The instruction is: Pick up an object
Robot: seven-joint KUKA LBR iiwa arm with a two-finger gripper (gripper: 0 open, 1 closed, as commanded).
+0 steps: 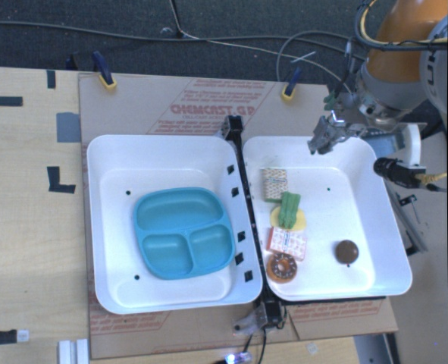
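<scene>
While end effector hovers, grip state unclear, green object lies well apart, below-left

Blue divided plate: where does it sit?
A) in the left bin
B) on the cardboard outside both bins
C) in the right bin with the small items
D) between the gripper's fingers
A: the blue divided plate lies flat on the floor of the left bin.

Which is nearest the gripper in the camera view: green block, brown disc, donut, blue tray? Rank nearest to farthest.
From the gripper:
1. green block, right bin, left side.
2. brown disc, right bin, near the front right.
3. donut, right bin's front left corner.
4. blue tray, left bin.
</scene>
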